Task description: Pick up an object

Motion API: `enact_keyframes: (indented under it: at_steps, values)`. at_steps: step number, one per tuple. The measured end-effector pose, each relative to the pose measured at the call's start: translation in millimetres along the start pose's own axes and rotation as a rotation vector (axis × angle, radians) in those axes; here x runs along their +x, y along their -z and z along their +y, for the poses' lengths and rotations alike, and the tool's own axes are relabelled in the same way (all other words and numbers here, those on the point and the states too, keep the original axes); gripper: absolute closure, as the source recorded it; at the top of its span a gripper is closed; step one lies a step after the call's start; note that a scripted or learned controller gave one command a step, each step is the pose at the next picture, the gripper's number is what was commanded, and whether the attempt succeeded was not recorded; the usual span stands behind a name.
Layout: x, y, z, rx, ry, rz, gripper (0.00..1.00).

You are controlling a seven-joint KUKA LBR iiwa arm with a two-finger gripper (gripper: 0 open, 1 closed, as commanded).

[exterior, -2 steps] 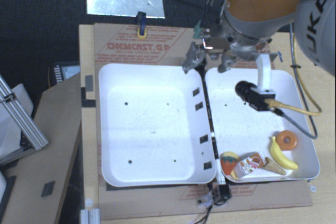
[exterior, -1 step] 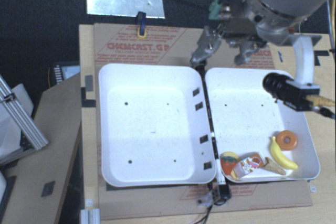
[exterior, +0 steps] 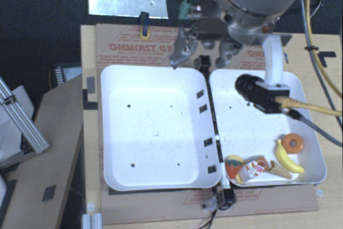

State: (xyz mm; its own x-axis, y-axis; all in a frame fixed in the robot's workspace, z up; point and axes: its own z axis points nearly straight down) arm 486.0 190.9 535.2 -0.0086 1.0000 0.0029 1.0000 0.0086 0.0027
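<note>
1. Yellow plastic banana (exterior: 288, 158) lies in the near right corner of the right white plastic bin (exterior: 252, 126), with an orange ring-shaped toy like a doughnut (exterior: 292, 142) touching it on its far side.
2. Beside these, along the near wall, sit a red-and-white printed packet (exterior: 253, 168), a tan cone-shaped piece (exterior: 280, 170) and a small orange-red round toy (exterior: 233, 164), all crowded together.
3. Left of that cluster, the left white plastic bin (exterior: 153, 126) lies alongside, the two joined by a dark central seam.
4. Farther back, a black cylindrical unit (exterior: 258, 93) on the arm hangs over the right bin's far half.
5. Farthest, the metal two-finger claw (exterior: 203, 56) hovers above the far rims of the bins, near the seam, over the brown cardboard-covered counter (exterior: 134, 45). Its fingers look spread apart, with nothing between them.
6. Judgement: the step in hand is the approach, and the claw is well apart from every object. To do it well, it should travel to the near right corner, choose the piece with the most free room, probably the banana, turn the fingers across its narrow width, and descend clear of the bin wall and the ring before closing.
</note>
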Motion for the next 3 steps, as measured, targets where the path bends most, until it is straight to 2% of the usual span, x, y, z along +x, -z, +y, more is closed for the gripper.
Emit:
enact_keyframes:
  at_steps: [1, 2, 3]
  values:
    - [46, -1, 0, 0.001, 0.000, 0.000, 0.00]
    - [44, 11, 1, -0.002, -0.001, 0.000, 1.00]
    - [11, -1, 1, 0.003, -0.010, -0.003, 1.00]
